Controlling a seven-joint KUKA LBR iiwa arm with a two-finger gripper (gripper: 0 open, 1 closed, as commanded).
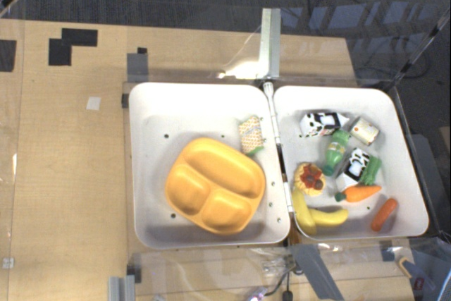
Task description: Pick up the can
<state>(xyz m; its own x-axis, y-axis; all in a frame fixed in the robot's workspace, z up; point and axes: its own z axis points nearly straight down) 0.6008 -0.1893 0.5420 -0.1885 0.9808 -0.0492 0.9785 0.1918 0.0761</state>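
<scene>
Pale wooden desk (63,173) carries two white plastic bins. What looks like the can (364,130), a short whitish cylinder, lies in the right bin (402,123) near its far corner, beside a green bottle (336,149). Its place relative to the jaws, and their state, cannot be told.

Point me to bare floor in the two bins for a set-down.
Left bin: free strip along its left wall, and the top band above the yellow tray. Right bin: small bare patch at the top left corner, above the cow toy. Its centre and bottom are crowded, from the green bottle down to the banana and carrot.
</scene>
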